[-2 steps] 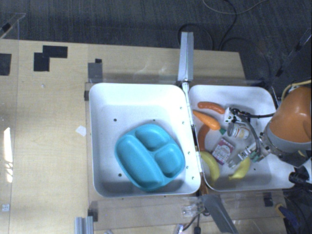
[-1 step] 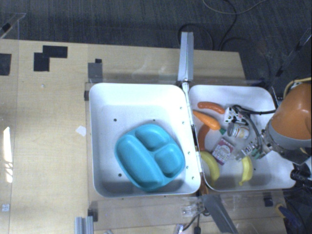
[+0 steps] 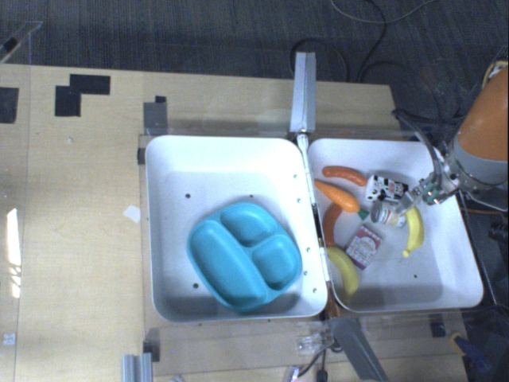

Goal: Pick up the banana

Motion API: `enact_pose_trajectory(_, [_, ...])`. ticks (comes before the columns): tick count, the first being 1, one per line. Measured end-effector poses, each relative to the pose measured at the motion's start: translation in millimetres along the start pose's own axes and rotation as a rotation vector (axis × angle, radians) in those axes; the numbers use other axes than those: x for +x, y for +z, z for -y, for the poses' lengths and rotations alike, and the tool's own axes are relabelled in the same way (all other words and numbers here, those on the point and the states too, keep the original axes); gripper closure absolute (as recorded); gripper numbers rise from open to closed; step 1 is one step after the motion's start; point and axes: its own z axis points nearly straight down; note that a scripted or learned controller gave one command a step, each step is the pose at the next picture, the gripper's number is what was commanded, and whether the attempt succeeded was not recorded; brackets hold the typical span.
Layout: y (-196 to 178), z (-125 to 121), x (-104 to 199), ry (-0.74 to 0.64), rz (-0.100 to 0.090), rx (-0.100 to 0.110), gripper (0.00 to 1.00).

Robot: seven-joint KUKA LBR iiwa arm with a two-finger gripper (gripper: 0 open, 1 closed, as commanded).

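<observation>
A: Where does the banana (image 3: 413, 231) lie?

B: In the right bin (image 3: 453, 281), toward three o'clock, just below the gripper (image 3: 417, 197).

A: The gripper's state?

B: Cannot tell. At nine o'clock from it: a carrot (image 3: 337, 195), a sausage (image 3: 343, 174), a small card (image 3: 365, 247). A blue divided plate (image 3: 242, 254) sits in the left bin (image 3: 171, 213).

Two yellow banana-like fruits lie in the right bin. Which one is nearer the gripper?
The slim banana on the bin's right side, just below the gripper. The other yellow fruit lies at the bin's lower left corner.
</observation>
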Motion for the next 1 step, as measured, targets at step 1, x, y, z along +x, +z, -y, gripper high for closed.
enact_pose_trajectory(1, [-58.6,-63.0,30.3,0.193,0.000,0.000,1.00])
